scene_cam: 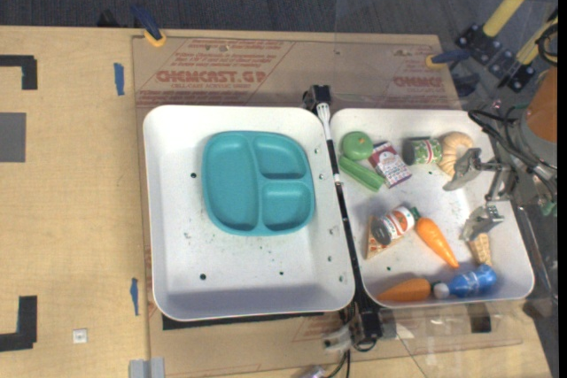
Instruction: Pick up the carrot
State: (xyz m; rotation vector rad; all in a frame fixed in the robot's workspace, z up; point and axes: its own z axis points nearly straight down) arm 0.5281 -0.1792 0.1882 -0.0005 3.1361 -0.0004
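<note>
Jaws spread apart, clamped on nothing, gripper (pixel 474 195) hovering at the right side of the right bin (pixel 523 279). Just left of the near finger, carrot (pixel 436 242) lying free, tip pointing near-right. Farther left, teal plate (pixel 259 181) in the left bin (pixel 177 261).

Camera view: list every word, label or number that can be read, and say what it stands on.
"GHMCRST.G?", red print, uncertain reading: brown board behind the left bin.
Red print on the board's right end: too blurred.
Labels on the jar, the red packet and the bottle: too small.
</note>
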